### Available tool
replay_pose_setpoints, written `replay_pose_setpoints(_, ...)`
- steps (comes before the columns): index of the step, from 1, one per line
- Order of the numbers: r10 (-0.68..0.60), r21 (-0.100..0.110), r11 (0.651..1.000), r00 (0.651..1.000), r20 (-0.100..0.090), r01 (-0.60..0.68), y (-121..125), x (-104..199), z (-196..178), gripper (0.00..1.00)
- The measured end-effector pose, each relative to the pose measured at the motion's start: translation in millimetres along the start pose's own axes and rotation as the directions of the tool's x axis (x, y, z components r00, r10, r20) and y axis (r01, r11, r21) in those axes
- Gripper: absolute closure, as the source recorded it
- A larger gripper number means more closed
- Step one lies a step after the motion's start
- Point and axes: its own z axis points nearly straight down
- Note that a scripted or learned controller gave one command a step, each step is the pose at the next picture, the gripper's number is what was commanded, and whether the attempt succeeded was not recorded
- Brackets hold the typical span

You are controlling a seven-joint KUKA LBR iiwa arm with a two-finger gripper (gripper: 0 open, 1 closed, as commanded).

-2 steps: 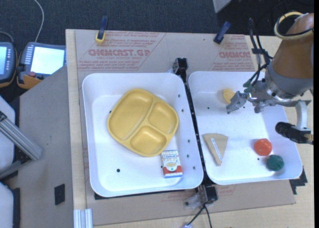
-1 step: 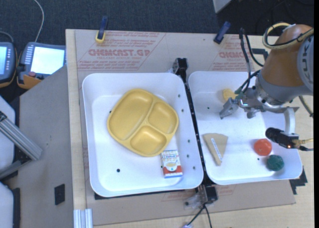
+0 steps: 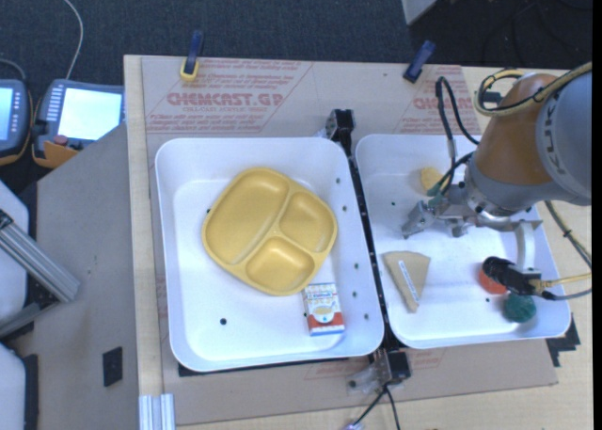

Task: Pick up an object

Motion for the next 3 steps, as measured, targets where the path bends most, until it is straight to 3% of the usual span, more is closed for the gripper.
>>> replay_pose_setpoints(1,0.001,-0.006,1.0,1.0,0.002,-0.001,1.1,-0.2,-13.1,1.0)
replay_pose_setpoints(3,-0.001,-0.011,1.0,1.0,0.004,0.001,1.9,-2.7,-129.1,1.0)
